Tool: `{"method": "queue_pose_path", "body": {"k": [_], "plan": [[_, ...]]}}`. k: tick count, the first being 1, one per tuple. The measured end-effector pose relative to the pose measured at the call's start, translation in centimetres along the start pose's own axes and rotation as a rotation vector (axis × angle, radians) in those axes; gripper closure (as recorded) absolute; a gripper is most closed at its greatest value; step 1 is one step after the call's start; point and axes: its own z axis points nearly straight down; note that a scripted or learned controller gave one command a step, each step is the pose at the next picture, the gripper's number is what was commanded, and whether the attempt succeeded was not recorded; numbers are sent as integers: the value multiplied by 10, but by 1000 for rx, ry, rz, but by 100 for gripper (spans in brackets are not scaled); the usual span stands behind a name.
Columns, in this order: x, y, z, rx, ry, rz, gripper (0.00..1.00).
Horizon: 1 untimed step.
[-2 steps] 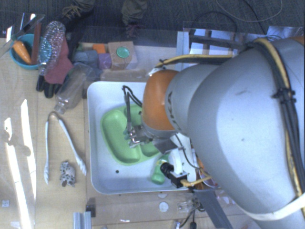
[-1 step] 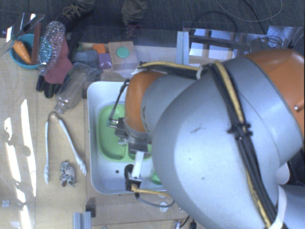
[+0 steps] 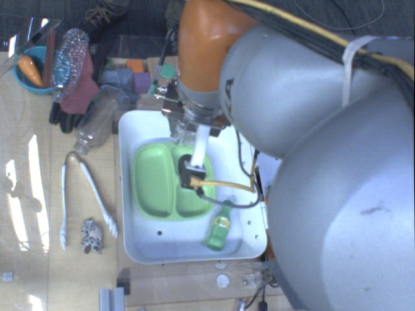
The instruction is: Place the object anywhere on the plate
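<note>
A light green divided plate [image 3: 154, 183] lies in the left white bin [image 3: 139, 251]. Just off the plate's lower right corner, a small green bottle [image 3: 219, 229] lies on the bin floor. My gripper [image 3: 183, 135] hangs over the plate's upper right edge, under the orange wrist band. I see nothing held in it. The big grey arm hides the right bin and the right part of this one.
Left of the bin, on the wooden bench, lie white tongs [image 3: 84, 190], a small spotted toy [image 3: 93, 235] and a clear plastic bottle [image 3: 97, 118]. Farther back are a dark glove [image 3: 71, 102], a blue bowl [image 3: 35, 76] with a carrot, and coloured blocks [image 3: 130, 76].
</note>
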Motion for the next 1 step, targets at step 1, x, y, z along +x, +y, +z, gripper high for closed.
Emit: {"method": "queue_pose_path", "body": {"k": [1], "plan": [[-51, -50, 56, 4, -5, 516, 100]]}}
